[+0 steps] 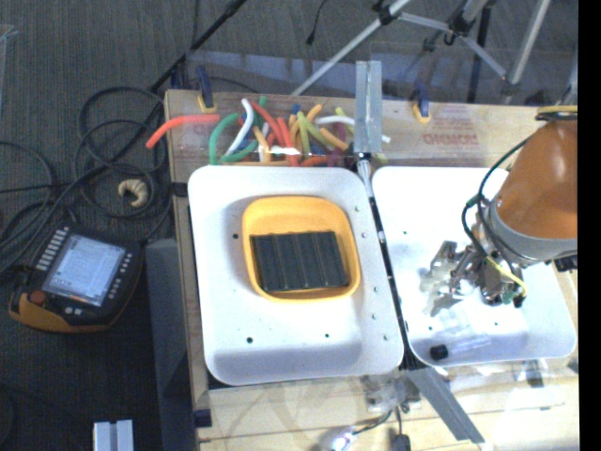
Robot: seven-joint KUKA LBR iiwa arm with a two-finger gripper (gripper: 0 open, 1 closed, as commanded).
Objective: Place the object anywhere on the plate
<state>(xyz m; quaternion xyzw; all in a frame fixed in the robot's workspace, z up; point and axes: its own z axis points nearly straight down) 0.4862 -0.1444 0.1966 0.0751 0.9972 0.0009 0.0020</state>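
Observation:
A yellow plate point(252, 216) with rounded corners sits in the left bin point(282, 350), and a dark ribbed panel point(299, 261) covers its middle. In the right bin point(413, 205), my gripper point(449, 276) hangs low over the bin's middle, below the orange wrist band point(545, 191). Just in front of it, near the bin's front wall, lies a clear, see-through object point(467, 334) with a small black end point(438, 351). The gripper stands apart from the plate, to its right across the divider.
Several coloured foam tubes point(272, 134) lie along the bench's back edge behind the left bin. A metal post point(368, 111) stands at the divider between the bins. A teach pendant point(80, 275) and cables lie on the floor at the left.

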